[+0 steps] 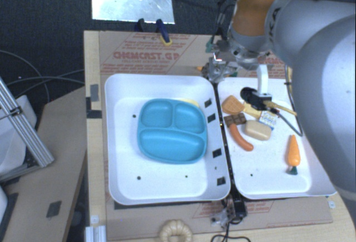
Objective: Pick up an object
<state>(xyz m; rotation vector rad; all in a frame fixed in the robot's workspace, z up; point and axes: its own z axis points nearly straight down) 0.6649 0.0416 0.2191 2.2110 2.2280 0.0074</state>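
Arm (317, 46): smooth grey shell, glossy orange band (261, 1), comes in from R. Gripper (217, 72) sits at the far rim where the two bins meet, over the seam. It is dark and metallic w/ blurred detail, so can't tell if spread or closed.

R bin (267, 179): shallow white plastic, rounded corners. Holds the pickable objs, all lying on its floor, most in far half:
- tan paddle-shaped piece (232, 105), flat, nearest the seam
- brown piece (234, 119), small, gridded top, just below paddle
- sausage (241, 138), orange-red, smooth, slightly curved
- pale block (258, 130), cream, soft-edged, touching or just beside sausage
- thin stick (281, 107), pale, wood-like, slanted
- carrot (293, 152), tapered orange w/ dark green stub at near end, apart from the rest, by R wall

L bin (128, 179): same white plastic. Blue tray (172, 129) at centre, matte, rounded, three compartments.

Cardboard (144, 54) under both bins, brown, red print. Beige braided ring (177, 231) at near edge.
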